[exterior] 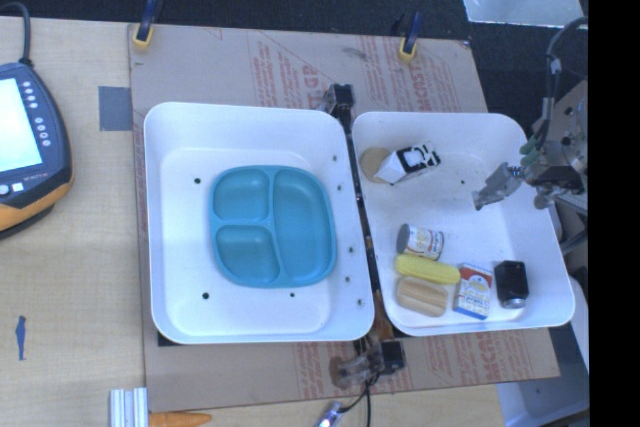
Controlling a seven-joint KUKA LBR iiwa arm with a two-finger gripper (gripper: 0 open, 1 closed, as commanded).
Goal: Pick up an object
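Observation:
My gripper (518,194) hangs over the right side of the right bin (450,127), above bare white floor. It is open and there is nothing between its fingers. Left of it, at the bin's back, a black-and-white carton (416,160) leans on a tan round piece (374,163). Toward the front lie a small can (422,241), a yellow corn cob (428,269), a tan bun (421,296), a red-and-white box (474,292) and a black block (511,282). All of these sit apart from the gripper.
The left bin (170,130) holds a blue divided plate (272,225). A handheld pendant (25,143) rests at the bench's left edge. Clamps (146,22) (407,35) grip the cardboard at the back.

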